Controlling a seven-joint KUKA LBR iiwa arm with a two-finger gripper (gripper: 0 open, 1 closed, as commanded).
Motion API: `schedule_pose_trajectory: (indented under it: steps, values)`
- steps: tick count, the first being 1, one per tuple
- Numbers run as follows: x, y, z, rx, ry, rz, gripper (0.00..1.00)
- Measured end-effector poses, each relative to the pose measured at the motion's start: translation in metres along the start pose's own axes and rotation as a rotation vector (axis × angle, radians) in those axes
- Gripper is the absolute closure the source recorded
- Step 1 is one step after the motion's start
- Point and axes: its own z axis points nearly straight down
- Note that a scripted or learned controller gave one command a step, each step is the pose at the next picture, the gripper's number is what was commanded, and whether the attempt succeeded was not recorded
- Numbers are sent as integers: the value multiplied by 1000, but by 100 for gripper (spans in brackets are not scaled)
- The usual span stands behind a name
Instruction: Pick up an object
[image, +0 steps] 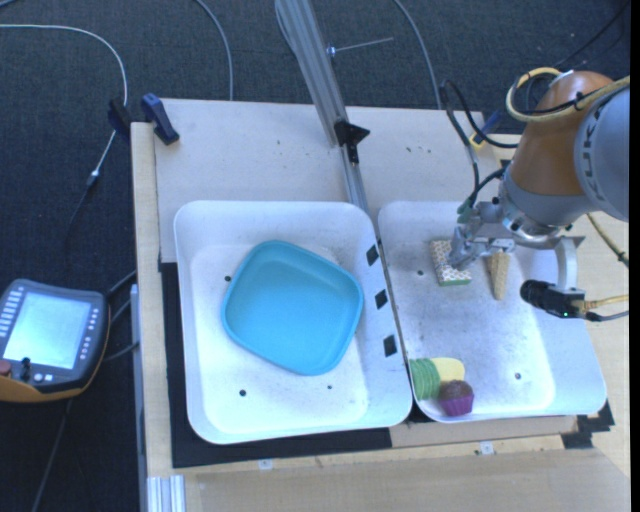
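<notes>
Waffle-patterned block (449, 262) near right bin's (520, 395) back wall, gripper (462, 252) touching it, grip state unclear, open floor in front.

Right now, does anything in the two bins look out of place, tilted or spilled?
Nothing looks spilled or damaged. The blue plate lies askew in the left bin, corners turned toward the walls. In the right bin, a small pile of toy food is crowded against the near rim, while the gripper is over a sponge.

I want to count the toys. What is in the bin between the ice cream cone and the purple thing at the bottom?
Nothing. The camera view shows bare white bin floor between the cone and the purple toy.
</notes>
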Motion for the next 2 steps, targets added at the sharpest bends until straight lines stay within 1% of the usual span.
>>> schedule_pose_trajectory:
  steps: [1,2]
  values:
    - [10,2,-54,-1,0,0,100]
    - [11,3,-99,0,0,0,100]
